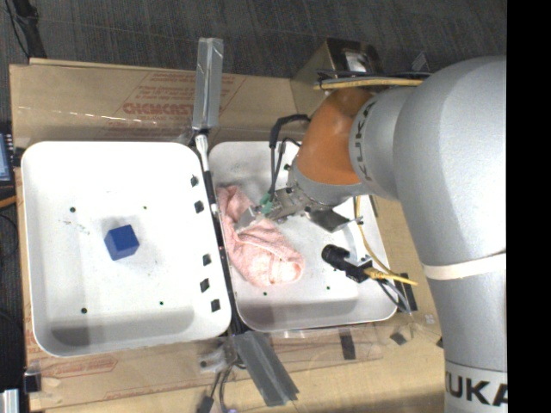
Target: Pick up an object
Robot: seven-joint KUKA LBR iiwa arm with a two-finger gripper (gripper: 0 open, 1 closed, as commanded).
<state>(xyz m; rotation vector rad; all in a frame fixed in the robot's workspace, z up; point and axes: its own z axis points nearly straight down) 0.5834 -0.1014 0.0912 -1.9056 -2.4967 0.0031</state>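
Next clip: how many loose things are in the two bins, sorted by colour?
Blue: 1, the block in the left bin
Pink: 1, the cloth in the right bin
Total: 2

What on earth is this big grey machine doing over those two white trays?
A grey robot arm reaches in from the right of the view, with its pincer down at the upper edge of a crumpled pink cloth that lies in the right bin. Its job is to pick something up, but whether it has a grip on the cloth cannot be told from here. A small blue cube sits in the left bin, well away from the arm.
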